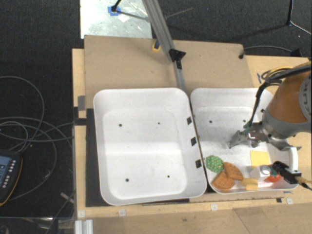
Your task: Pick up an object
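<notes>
My gripper point(246, 139) hovers over the middle of the right bin point(219, 106), open, with nothing between its fingers. Several small objects lie along that bin's front edge. A yellow square block point(260, 158) lies just below and to the right of the gripper. A green lumpy piece point(213, 163) sits to the front left, beside two orange-brown pieces point(233, 171) point(223, 182). Further along are a small yellow piece point(250, 183), a pale grey item point(263, 170) and a red item point(273, 178).
The left bin point(141, 145) adjoins the right one, with black clips point(193, 141) along the shared wall. A grey pole point(163, 30) slants down to the bins' back edge. The arm's orange-banded wrist point(290, 104) overhangs the right bin's right side.
</notes>
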You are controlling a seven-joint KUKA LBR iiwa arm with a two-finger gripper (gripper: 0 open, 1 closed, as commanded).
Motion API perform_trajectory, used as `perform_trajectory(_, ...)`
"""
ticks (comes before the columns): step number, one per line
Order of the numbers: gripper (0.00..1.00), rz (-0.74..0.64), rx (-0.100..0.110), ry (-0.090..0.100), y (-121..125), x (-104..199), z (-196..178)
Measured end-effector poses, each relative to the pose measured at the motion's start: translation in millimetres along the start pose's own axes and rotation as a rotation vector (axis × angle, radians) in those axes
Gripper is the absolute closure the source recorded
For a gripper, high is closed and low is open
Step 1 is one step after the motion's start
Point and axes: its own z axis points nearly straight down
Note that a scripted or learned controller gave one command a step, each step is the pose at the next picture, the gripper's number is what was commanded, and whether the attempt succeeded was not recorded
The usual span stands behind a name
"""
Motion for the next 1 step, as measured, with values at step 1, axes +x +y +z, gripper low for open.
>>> perform_trajectory(1,1.00,0.000,-0.007,-0.001,1.8,-0.9,-13.7)
